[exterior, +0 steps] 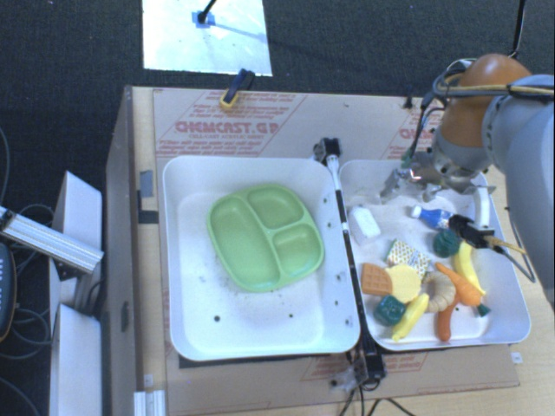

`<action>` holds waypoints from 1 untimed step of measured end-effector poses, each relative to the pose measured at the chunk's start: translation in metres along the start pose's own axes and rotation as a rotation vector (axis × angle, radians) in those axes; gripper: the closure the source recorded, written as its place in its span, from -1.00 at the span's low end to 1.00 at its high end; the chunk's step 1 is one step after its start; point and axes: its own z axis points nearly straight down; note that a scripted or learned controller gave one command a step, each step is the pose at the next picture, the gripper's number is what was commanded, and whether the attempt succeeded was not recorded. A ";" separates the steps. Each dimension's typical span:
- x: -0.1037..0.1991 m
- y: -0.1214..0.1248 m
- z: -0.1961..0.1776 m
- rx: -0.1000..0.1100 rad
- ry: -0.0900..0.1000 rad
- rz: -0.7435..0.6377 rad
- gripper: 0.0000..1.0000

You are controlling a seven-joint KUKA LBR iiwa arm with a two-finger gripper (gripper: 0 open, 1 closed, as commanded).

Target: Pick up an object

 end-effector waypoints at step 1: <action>-0.002 0.000 0.000 0.000 0.000 0.001 -1.00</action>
